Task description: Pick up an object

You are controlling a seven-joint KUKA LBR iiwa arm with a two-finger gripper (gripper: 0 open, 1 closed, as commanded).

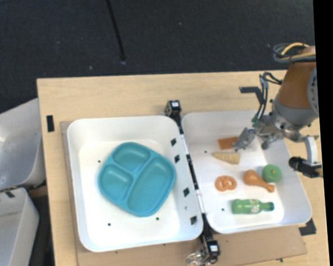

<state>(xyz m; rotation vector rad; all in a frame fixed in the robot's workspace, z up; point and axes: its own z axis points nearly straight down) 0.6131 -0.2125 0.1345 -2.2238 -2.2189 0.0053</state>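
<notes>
Over the far half of the right bin (pixel 211 127), towards its right wall: gripper (pixel 257 136), tilted down and to the left. Open or clenched, cannot tell from this slant; nothing seen held.

Closest thing to take: brown slab (pixel 228 143), flat on the bin floor just left of the gripper, between it and the bin's left wall, a little short of the far edge. Long axis roughly parallel to that far edge. Touching or nearly touching its near side: pale wedge (pixel 227 157), also lying left to right.

Farther towards the near edge: orange ring (pixel 226 183), drumstick (pixel 257 180) and green ball (pixel 272 173), the last two side by side and close to touching. Nearest the near edge: green bottle (pixel 252 206), on its side, long axis parallel to that edge, cap towards the right wall.

Judged from this: a short shift left and down for the slab, with the grip set across its short side. Risk of catching the wedge as well, given how close the two lie.

In the left bin (pixel 93 218), well apart from all this: blue tray (pixel 136 178).
</notes>
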